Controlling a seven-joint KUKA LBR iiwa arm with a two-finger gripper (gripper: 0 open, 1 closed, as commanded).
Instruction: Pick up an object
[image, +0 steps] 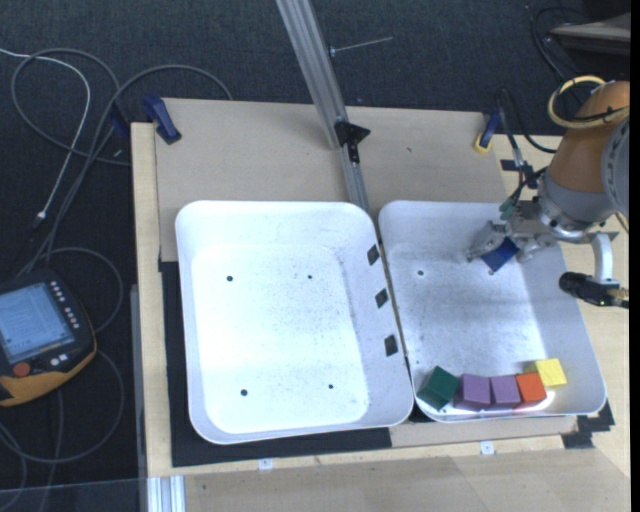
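Bins sit side by side on the counter (250, 150): two white ones. The left bin (200, 230) shows bare speckled floor. The right bin (560, 310) holds six blocks. Five lie in a row along its near edge: green (437, 387), two purple (476, 389) (505, 389), orange (530, 388) and yellow (551, 373), the yellow one nearest the counter's right edge. The sixth, a blue block (497, 257), is at the bin's far right part, gripped between the fingers of the claw (503, 246). Its long axis runs at a slant, from near-left up toward far-right. The arm (585, 165) reaches in over the counter's right edge.
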